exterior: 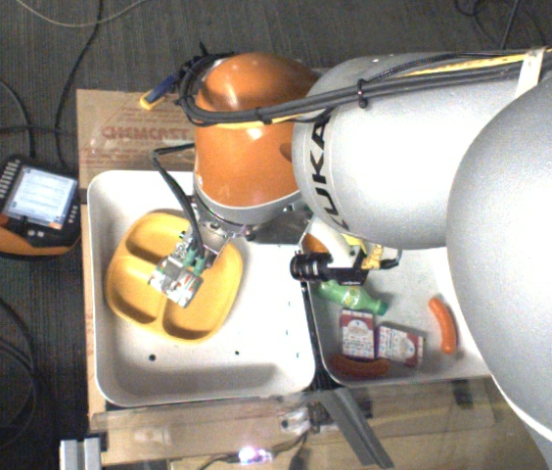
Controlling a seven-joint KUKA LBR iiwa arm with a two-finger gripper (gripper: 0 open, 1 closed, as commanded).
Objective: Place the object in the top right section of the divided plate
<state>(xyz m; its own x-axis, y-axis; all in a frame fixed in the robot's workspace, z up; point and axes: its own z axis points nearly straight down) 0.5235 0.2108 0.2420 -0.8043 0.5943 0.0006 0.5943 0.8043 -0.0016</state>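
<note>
You'll see the gripper point(180, 274) low over the yellow divided plate point(129, 262) (claw state I cannot tell), so placing looks unfinished.

The grey arm point(423, 155) is reaching in from the right, its orange band point(247, 145) bending down, end effector point(180, 274) pointing downward.
</note>
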